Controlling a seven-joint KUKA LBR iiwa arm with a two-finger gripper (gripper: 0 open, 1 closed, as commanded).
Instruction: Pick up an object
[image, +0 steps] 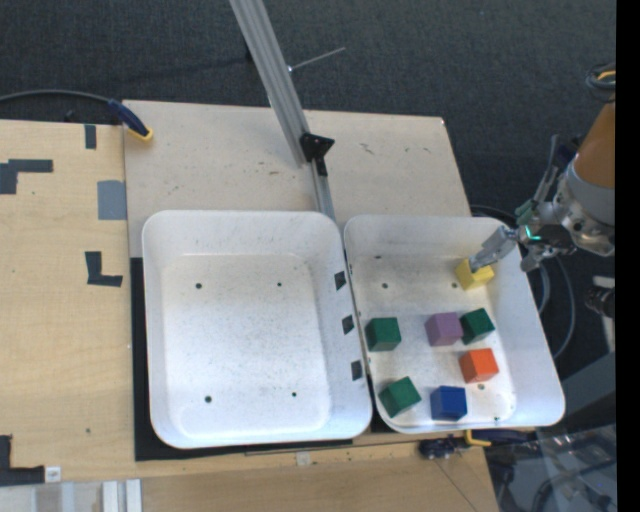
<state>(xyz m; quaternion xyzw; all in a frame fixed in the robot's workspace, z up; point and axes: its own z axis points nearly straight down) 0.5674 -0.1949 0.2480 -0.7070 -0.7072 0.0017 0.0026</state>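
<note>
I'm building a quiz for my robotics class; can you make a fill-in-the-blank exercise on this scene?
1. All the blocks lie in the ____ bin.
2. The gripper is nearest the ____ block.
3. The purple block has a ____ block on either side.
4. The blue block lies just below the ____ block.

Missing words: right; yellow; green; orange

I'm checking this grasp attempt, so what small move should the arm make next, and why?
Probably a short straight descent. The two-finger gripper sits right at the small yellow block near the far side of the right-hand shallow white bin, and that block lies apart from the other blocks. Whether it is already gripped is unclear.
</note>
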